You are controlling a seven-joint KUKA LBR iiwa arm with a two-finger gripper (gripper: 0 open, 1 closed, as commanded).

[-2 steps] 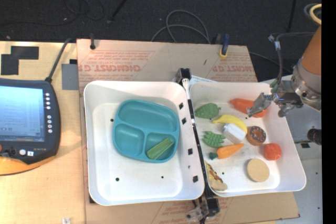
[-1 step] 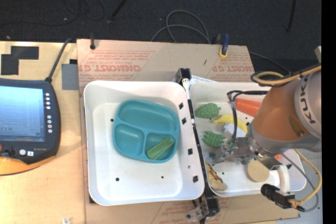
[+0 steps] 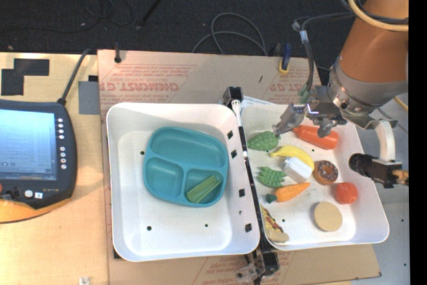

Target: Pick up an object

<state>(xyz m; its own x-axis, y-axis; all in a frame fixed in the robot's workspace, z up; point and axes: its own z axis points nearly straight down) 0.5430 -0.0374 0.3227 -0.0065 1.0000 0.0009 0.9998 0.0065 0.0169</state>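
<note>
From my station: left bin (image 3: pixel 127 210) carries a teal divided plate (image 3: pixel 185 163) with a green piece (image 3: pixel 203 188) in its lower-right compartment. Right bin (image 3: pixel 370 227) holds the toy food — banana (image 3: pixel 293 155), two carrots, donut (image 3: pixel 325 172), tomato (image 3: pixel 345 193), greens. Hand (image 3: pixel 308 118) sits over that bin's upper part, just above the larger carrot (image 3: pixel 317 137) — I cannot tell whether it is clenched or released.

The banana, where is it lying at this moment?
The banana lies in the right bin, near its middle, between the green leafy vegetable on its left and the donut on its right, below the gripper.
</note>
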